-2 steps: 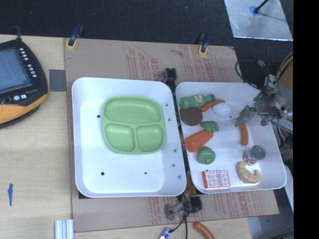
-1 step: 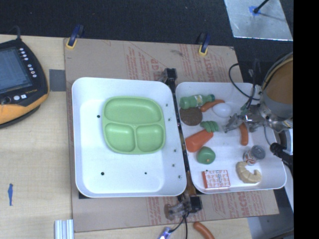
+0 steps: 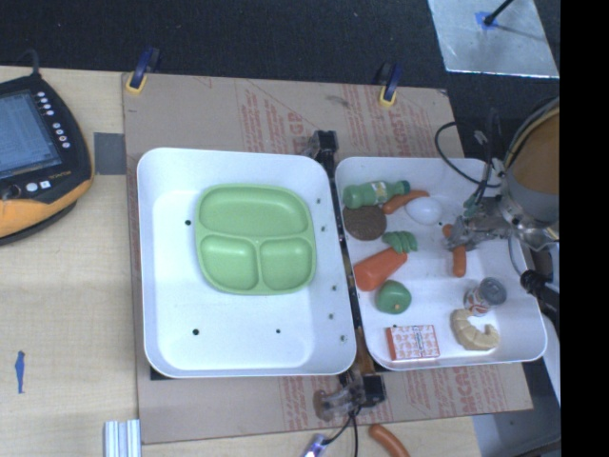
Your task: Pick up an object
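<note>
Over the right bin (image 3: pixel 533 350), near its far right rim, I am hanging my claw (image 3: pixel 473 228) above a small orange sausage (image 3: pixel 460 260). My arm is cut off by the frame's right side, so little more than the wrist and its cables are showing. How far my claw is spread I cannot tell; the metal there is blurring into a grey tangle. The sausage is lying on the bin floor just below my claw, and whether I am touching it is hard to make out. Left of the sausage a white egg (image 3: pixel 424 210) is sitting, and beyond that a carrot (image 3: pixel 383 263) with a green top. Nearer the camera from the sausage a small grey-lidded jar (image 3: pixel 486 293) and a pale pastry ring (image 3: pixel 474 331) are resting. Well left, a green divided plate (image 3: pixel 255 238) is lying in the left bin (image 3: pixel 171 341).
</note>
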`<state>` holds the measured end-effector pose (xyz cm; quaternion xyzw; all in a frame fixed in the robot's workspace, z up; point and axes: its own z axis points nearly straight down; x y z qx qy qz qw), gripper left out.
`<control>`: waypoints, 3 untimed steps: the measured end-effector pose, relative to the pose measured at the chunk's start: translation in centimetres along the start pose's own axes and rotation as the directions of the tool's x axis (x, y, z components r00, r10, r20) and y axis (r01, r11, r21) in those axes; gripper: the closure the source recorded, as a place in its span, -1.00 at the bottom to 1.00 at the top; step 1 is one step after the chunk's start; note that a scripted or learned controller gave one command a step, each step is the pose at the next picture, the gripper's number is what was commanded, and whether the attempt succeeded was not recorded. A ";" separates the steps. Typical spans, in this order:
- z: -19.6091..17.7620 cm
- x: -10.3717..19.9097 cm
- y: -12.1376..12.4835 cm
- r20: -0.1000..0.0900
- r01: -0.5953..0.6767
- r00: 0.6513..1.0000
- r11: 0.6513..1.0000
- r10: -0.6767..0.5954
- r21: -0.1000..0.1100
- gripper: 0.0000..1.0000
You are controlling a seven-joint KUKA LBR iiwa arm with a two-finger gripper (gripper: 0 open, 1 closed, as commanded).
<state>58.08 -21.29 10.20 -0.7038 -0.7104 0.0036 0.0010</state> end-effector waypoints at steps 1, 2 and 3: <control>1.0 6.5 2.9 -0.001 -0.002 1.000 1.000 0.002 -0.005 1.00; -9.1 14.6 0.9 -0.004 -0.003 1.000 1.000 0.003 -0.005 1.00; -11.0 17.0 -2.4 -0.003 -0.002 1.000 1.000 0.002 -0.002 1.00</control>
